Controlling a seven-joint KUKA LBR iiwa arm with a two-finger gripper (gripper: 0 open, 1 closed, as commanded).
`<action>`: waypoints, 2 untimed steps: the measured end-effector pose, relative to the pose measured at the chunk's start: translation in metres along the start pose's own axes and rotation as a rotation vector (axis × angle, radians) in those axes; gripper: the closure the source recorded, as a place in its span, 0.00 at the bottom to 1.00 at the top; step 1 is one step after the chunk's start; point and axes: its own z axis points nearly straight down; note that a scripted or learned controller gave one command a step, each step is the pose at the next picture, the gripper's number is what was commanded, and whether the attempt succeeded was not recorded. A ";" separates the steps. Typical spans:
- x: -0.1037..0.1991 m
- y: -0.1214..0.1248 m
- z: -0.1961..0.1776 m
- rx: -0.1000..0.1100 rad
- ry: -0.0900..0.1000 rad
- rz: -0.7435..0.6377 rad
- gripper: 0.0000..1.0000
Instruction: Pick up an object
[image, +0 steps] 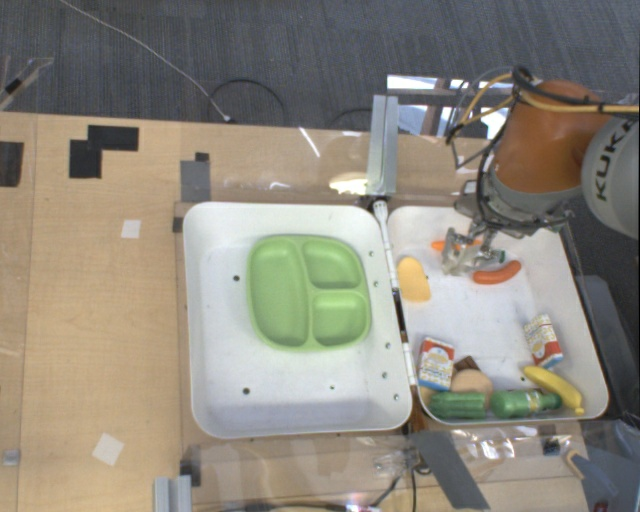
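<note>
While the grey arm with the orange band (545, 135) reaches in from the right, its two-finger gripper (463, 253) hangs low over the far part of the right white bin (570, 275); whether it is spread or pressed together cannot be told. Just right of the gripper lies a small red-orange sausage-shaped toy (496, 272), smooth and slightly curved, on the bin floor, and a tiny orange piece (438, 245) shows at the gripper's left. A yellow-orange oval toy (413, 278) lies near the bin's left wall. Along the near edge sit a small carton with red and blue print (436, 363), a tan rounded lump (472, 381), a dark green cucumber-like piece (458, 404), a green bottle (522, 402), a yellow banana (553, 385) and a white-and-red can (542, 342); their print is too small to read. White letters "KU" show on the arm's grey casing. A light green divided plate (306, 291) rests in the left white bin (215, 385).
</note>
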 end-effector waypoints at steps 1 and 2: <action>0.049 -0.024 -0.067 -0.012 0.006 -0.345 1.00; 0.047 -0.023 -0.064 -0.016 0.005 -0.348 0.00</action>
